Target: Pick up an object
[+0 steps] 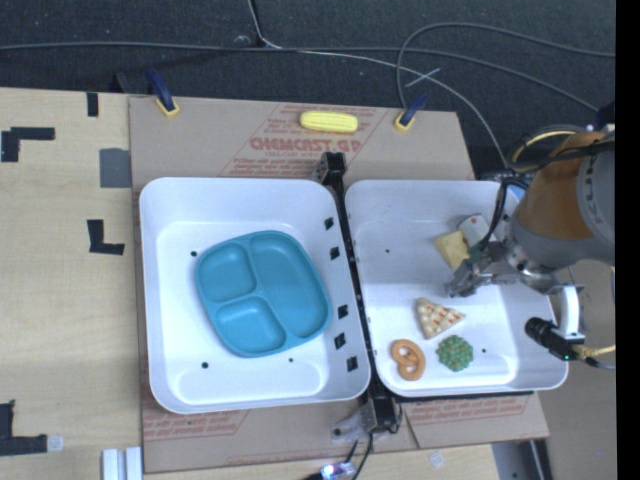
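The two bins [165,208] are white. The plate [262,292] is light blue. The pizza slice [438,317] is orange with red spots. The pretzel [407,358] is brown. The broccoli [455,352] is green. The corn [328,121] is yellow. The arm [560,203] is grey and orange.

We see the arm [585,208] as a bulky grey body with rounded, smooth casing, and a broad orange band [553,203] wraps it above the wrist. Thin yellow and dark cables [535,148] loop over the top of the orange part. Below the band the wrist narrows into darker metal parts, ending in the small grey pincer [466,280]. We also note a white bracket with a black cylindrical piece [548,334] fixed at its lower side.
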